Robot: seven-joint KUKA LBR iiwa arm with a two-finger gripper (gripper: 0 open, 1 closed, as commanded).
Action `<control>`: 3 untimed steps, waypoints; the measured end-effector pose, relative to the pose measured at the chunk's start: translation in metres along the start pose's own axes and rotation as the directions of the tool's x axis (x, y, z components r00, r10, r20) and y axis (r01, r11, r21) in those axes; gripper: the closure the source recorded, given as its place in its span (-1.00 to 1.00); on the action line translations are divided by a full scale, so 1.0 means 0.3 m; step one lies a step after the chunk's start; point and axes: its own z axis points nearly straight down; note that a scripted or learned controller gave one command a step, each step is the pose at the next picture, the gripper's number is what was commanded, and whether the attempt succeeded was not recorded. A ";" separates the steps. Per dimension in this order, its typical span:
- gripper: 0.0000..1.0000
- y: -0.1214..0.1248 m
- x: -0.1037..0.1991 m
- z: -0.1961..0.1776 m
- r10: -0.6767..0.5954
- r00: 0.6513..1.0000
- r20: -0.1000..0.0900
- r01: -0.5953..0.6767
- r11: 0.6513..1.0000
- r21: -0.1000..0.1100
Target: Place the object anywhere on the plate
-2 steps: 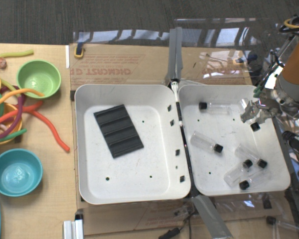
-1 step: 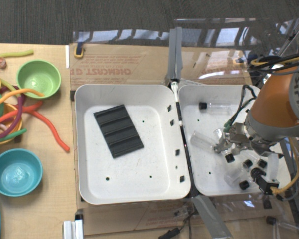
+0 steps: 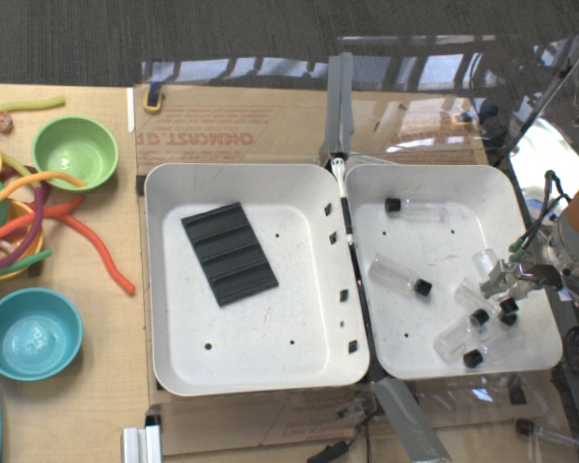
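Observation:
A black ridged rectangular plate (image 3: pixel 230 254) lies flat and turned at an angle in the left bin (image 3: pixel 174 355). Nothing rests on it. Several clear vials with black caps are scattered in the right bin (image 3: pixel 521 360): one near the back (image 3: pixel 410 204), one in the middle (image 3: pixel 401 278), and a cluster at the front right (image 3: pixel 455 338). My gripper (image 3: pixel 503 283) hangs low over the right bin's right side, right at that cluster, beside a vial (image 3: pixel 484 260) and a capped one (image 3: pixel 475 313). Whether a vial is in its grasp is unclear.
The two bins meet at a centre ridge with black clips (image 3: pixel 345 249). On the wooden table to the left stand a green bowl (image 3: pixel 74 152) and a teal bowl (image 3: pixel 31 334), with coloured cords (image 3: pixel 48 220) between them. Cardboard (image 3: pixel 232 128) lies behind the bins.

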 end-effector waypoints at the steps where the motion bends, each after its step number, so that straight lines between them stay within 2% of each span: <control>1: 1.00 0.010 -0.092 0.161 -0.082 0.997 0.000 0.082 0.997 -0.001; 2: 1.00 0.054 -0.114 0.185 0.048 0.999 0.008 -0.048 0.998 -0.040; 3: 1.00 0.008 -0.087 0.148 0.094 0.996 0.000 -0.094 0.996 0.000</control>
